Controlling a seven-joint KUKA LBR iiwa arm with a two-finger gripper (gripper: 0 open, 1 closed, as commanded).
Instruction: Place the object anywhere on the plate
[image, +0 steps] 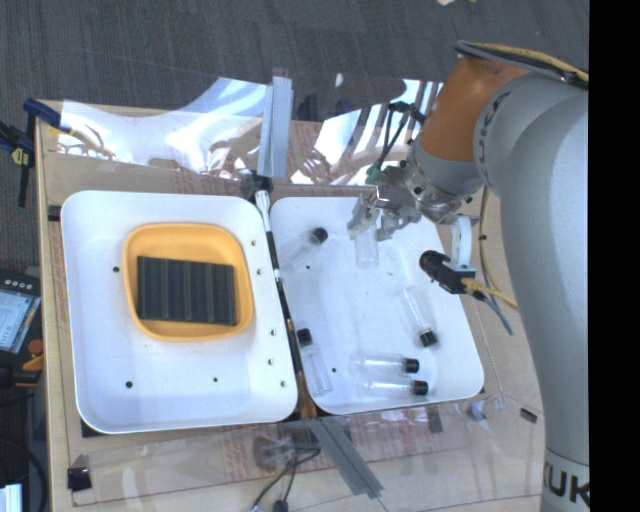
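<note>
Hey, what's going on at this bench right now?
A grey robot arm reaches in from the right, its pincer hanging over the far part of the right bin. Several clear vials with black caps lie scattered in that bin. The yellow plate sits in the left bin, with no vial on it.

Yellow plate (186, 246) in left bin (90, 300), clear vials (390, 372) scattered in right bin (340, 290), gripper (372, 222) above

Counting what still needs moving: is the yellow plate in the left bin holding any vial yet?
No. The yellow plate bears no vial; the clear vials all lie in the right bin.
</note>
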